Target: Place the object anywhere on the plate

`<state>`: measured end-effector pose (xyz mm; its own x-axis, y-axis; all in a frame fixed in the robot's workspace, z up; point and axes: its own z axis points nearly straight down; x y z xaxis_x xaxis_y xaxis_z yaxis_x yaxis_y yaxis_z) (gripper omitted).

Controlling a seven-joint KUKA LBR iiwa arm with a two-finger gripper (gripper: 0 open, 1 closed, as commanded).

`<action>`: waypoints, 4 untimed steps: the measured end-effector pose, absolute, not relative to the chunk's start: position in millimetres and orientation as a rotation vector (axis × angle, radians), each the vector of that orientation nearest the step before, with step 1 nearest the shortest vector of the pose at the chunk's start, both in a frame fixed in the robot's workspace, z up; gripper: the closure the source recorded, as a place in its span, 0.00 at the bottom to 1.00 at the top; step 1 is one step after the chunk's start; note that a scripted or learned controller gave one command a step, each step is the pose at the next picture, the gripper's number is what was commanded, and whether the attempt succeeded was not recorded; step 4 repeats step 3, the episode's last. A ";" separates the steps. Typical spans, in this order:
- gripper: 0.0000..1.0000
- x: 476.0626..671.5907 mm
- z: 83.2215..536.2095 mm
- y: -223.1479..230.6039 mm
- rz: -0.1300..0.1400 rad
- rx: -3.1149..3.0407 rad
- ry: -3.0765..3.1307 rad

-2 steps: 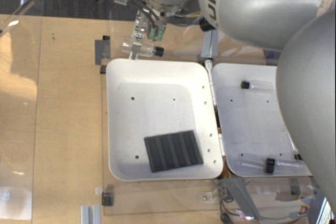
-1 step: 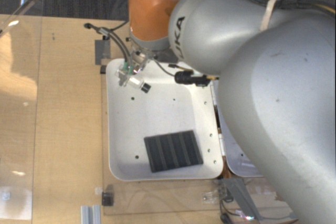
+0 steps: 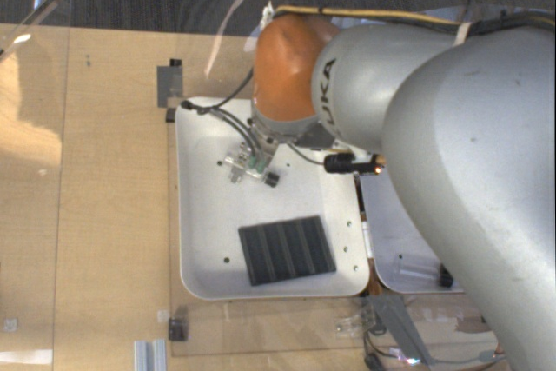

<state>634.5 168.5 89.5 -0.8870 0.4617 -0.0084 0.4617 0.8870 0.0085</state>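
Grey KUKA arm (image 3: 452, 143) comes in from the right, big and close to camera, covering most of the right bin (image 3: 408, 261). Orange band (image 3: 287, 69) sits above the wrist, which points down and left over the far half of the left bin (image 3: 195, 213). Gripper (image 3: 250, 167) hangs low over the white floor there, cables trailing off to the far left corner. Can't tell its state, too small and cluttered. Dark ribbed plate (image 3: 287, 250) lies flat in the near part of the left bin, apart from the gripper. Task object not identifiable. Wooden bench (image 3: 87, 213) to the left.
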 end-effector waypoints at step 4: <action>1.00 636.7 196.8 228.6 0.008 0.185 3.130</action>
